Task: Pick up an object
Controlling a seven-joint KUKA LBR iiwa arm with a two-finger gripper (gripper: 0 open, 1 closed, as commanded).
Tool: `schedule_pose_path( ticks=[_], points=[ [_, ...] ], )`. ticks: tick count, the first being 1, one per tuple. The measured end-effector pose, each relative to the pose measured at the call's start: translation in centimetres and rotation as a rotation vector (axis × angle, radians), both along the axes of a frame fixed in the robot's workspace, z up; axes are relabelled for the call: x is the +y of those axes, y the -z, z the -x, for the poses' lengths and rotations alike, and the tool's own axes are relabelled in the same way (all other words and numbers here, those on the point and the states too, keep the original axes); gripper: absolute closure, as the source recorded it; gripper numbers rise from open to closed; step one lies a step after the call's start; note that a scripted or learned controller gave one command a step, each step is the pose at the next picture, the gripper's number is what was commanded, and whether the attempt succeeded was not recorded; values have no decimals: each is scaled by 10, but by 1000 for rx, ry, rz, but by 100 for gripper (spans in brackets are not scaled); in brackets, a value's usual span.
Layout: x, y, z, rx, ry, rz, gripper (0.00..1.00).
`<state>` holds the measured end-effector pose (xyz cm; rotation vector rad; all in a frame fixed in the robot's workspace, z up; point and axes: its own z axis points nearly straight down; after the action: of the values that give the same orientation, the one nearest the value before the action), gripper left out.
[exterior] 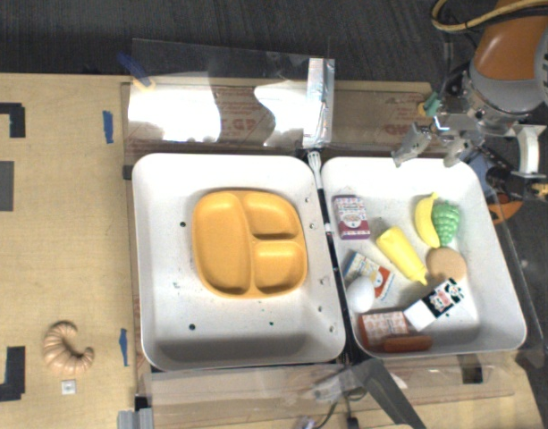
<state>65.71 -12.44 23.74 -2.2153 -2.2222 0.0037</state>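
Note:
My gripper hangs over the far edge of the right bin, open, with nothing between its fingers. Below it in that bin lie a small maroon carton, a yellow banana, a green bumpy piece, a yellow wedge, a tan potato-like piece, a white egg, a small white packet, a black-and-white carton and a red-brown pack.
The left bin holds a yellow divided plate. A croissant toy lies on the bench at lower left. A clear plastic panel stands behind the bins. The arm's orange band is at upper right.

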Motion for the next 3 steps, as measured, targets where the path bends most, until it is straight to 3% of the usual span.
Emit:
schedule_pose_path(
  ticks=[1,2,3],
  points=[
    [-39,100,48,6,20,0,0],
    [3,150,83,-3,173,0,0],
    [23,150,123,-13,148,2,0]
  ],
)
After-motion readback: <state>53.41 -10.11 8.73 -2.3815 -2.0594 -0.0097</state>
